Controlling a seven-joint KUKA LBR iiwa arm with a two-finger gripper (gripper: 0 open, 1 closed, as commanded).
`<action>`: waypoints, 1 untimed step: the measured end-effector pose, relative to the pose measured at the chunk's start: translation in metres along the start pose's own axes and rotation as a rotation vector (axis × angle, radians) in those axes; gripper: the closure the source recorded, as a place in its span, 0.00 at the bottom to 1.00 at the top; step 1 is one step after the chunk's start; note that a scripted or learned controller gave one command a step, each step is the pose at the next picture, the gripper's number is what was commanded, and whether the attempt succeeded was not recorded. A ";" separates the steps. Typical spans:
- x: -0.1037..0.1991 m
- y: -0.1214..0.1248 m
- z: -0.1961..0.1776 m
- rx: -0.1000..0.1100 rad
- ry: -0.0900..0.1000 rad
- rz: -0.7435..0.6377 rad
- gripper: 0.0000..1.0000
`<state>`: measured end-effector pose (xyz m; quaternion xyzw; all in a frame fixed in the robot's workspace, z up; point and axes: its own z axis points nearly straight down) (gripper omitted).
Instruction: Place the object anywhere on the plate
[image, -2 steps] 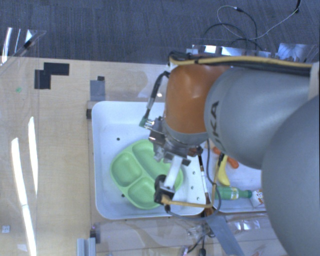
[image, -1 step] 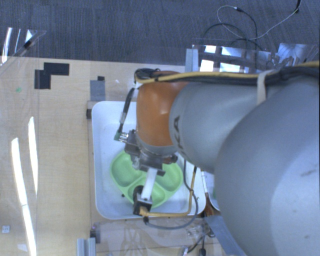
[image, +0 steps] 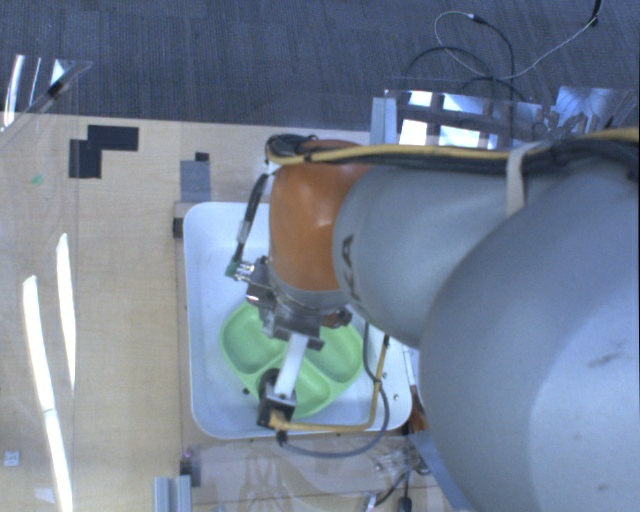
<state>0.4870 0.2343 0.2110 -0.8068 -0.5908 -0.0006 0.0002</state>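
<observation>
Closest to the lens, the grey arm (image: 500, 310) fills the right side of the view and reaches left over the table (image: 100, 320). Its orange band (image: 300, 225) sits above the wrist, which points down into a shallow white bin (image: 210, 260). The gripper (image: 297, 328) hangs under the wrist, over the green plate (image: 240, 345). The wrist hides the gripper, so I cannot tell whether it is apart, together or clamped on anything.

The green plate lies in the near half of the white bin, and its left lobe shows beside the wrist. Whether any object rests on the covered part of the plate cannot be told.

On the bare wood at upper left is a black L-shaped mark (image: 100, 148). A small grey metal block (image: 197, 180) stands just beyond the bin's far-left corner. Dark carpet (image: 200, 50) runs along the top.
</observation>
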 end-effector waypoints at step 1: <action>-0.061 0.019 0.020 0.001 -0.001 0.109 1.00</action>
